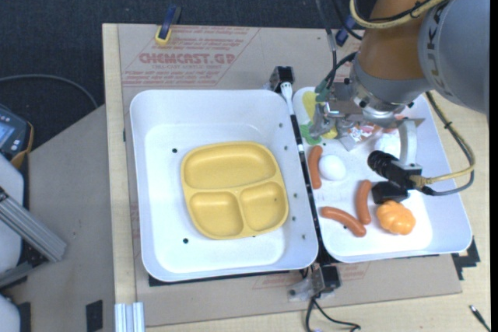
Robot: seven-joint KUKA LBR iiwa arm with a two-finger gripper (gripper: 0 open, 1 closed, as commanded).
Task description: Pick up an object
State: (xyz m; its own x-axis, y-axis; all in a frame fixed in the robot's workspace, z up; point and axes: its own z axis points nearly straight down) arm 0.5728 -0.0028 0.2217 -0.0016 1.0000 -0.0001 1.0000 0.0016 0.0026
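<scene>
While the brown cardboard-topped counter (187, 58) stands on dark carpet, I see the yellow three-compartment plastic tray (232, 189) in the left white bin (148, 167). Three orange sausages (342, 219), a white egg (333, 167) and an orange fruit (395, 218) lie in the right bin (443, 233). My arm's wrist hides the gripper (342, 120); I cannot tell its state.
</scene>
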